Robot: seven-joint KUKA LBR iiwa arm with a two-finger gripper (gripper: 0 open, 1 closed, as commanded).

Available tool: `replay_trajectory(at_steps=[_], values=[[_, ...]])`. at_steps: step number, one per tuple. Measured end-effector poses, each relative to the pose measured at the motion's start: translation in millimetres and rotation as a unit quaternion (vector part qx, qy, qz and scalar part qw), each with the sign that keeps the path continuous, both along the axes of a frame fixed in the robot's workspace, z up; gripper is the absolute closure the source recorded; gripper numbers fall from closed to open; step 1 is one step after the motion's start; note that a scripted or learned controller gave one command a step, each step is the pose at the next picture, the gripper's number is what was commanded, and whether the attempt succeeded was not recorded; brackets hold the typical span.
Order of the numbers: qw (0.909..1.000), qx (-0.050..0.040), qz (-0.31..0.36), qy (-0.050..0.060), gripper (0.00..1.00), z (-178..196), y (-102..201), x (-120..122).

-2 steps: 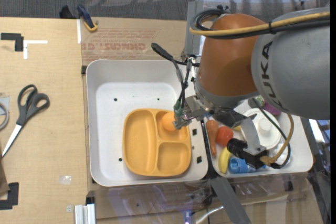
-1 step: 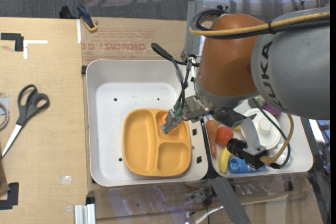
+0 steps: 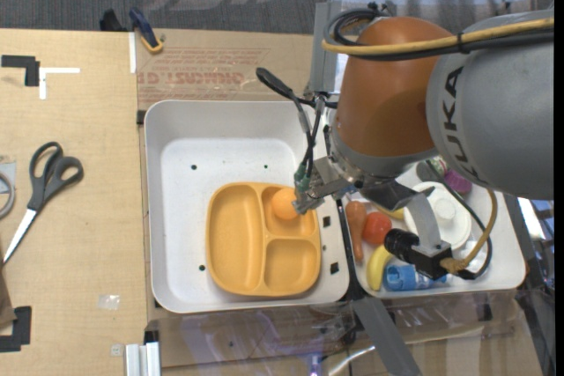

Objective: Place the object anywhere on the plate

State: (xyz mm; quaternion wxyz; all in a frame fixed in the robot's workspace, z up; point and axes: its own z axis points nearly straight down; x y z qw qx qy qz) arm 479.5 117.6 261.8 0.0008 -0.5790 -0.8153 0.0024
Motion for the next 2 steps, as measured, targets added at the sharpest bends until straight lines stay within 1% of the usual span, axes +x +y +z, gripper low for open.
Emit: replay_trajectory(at_steps=[1, 2], values=[[1.0000, 0.0000, 0.000, 0.000, 0.00, 0.0, 0.1, 0.0], [1.0000, -0.0009, 0.000, 0.001, 1.00, 8.0, -1.3, 1.0]])
